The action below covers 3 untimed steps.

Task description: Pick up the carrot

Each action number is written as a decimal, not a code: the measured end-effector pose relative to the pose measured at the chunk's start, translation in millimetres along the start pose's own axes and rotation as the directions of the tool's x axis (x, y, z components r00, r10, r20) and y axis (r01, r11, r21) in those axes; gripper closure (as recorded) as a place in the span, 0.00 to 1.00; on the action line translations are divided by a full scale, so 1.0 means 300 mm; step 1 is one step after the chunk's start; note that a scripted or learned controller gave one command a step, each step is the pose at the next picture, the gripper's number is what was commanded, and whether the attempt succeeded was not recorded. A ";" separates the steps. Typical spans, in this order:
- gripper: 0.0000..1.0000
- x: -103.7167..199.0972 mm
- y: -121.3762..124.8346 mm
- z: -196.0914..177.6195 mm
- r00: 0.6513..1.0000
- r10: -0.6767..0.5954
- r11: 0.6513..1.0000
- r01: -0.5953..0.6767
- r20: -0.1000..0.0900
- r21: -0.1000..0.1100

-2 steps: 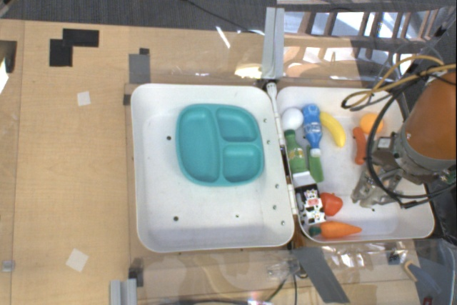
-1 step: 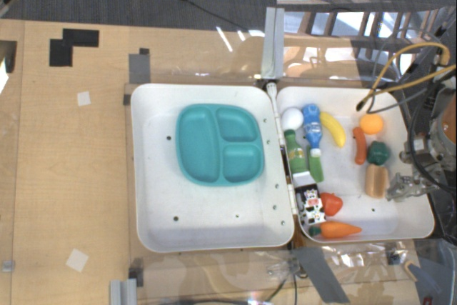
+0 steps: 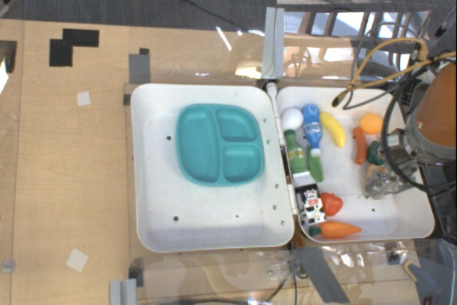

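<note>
Carrot (image 3: 340, 229) lies at near edge of right bin (image 3: 410, 231), tip pointing right, just beside red tomato-like piece (image 3: 331, 205) and small printed box (image 3: 309, 202). Gripper (image 3: 380, 182) hangs low over bin floor, well right of carrot, apparently mid-approach; grip state impossible to tell, nothing visibly held. Teal divided plate (image 3: 218, 143) sits in left bin (image 3: 153, 175).

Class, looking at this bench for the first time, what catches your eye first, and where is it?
A teal divided plate sits in the middle of the left bin. The right bin is crowded with bright toy food: a yellow banana near the top, the carrot at its near edge.
</note>
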<state>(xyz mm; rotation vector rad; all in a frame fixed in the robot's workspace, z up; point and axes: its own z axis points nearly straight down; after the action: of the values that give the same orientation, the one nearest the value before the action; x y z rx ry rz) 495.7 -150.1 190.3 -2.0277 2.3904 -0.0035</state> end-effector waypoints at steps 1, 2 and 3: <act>1.00 0.150 0.001 0.024 0.954 -0.300 0.954 0.300 -0.002 0.000; 1.00 0.161 0.000 0.098 0.894 -0.448 0.894 0.448 0.000 -0.003; 1.00 0.138 -0.020 0.136 0.796 -0.605 0.796 0.605 0.001 -0.002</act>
<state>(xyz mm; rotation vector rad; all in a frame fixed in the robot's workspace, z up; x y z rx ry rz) 495.1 -191.7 149.4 -2.6861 1.6198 -0.0037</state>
